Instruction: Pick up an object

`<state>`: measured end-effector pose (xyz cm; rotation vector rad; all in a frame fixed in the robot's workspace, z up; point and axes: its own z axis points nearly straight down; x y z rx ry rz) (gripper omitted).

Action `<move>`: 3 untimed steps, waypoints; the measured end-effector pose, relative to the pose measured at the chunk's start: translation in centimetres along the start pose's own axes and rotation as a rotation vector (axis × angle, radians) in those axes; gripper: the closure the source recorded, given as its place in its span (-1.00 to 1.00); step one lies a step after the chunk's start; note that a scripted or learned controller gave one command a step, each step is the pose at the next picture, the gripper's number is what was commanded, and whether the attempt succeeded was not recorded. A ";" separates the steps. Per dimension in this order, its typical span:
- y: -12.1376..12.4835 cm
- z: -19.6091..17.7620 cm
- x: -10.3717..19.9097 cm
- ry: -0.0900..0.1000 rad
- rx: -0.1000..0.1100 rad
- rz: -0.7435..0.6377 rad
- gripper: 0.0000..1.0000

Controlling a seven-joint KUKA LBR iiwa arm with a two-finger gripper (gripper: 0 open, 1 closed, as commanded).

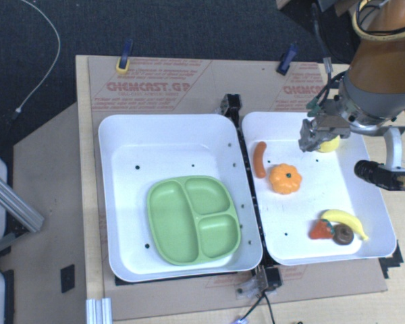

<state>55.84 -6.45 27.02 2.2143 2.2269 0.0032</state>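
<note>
My gripper (315,140) hangs low over the back of the right bin (304,248), right beside a small yellow object (331,144) that is partly hidden behind it. An orange sausage-like piece (259,159) lies at the bin's left wall. A small orange pumpkin (285,179) sits just right of it, in front of the gripper. Near the front right lie a yellow banana (344,219), a red piece (320,230) and a brown ring-shaped piece (342,234), all touching.
The left bin (121,147) holds a green divided plate (192,218). A black clamp (231,104) sits at the back where the two bins meet. Blue and yellow clips (125,58) hold the cardboard base at its far edge.
</note>
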 end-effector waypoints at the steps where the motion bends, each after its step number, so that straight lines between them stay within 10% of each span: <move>1: 2.9 0.8 4.1 -0.001 -0.001 0.001 1.00; 3: 6.5 4.9 13.7 0.000 0.001 0.001 1.00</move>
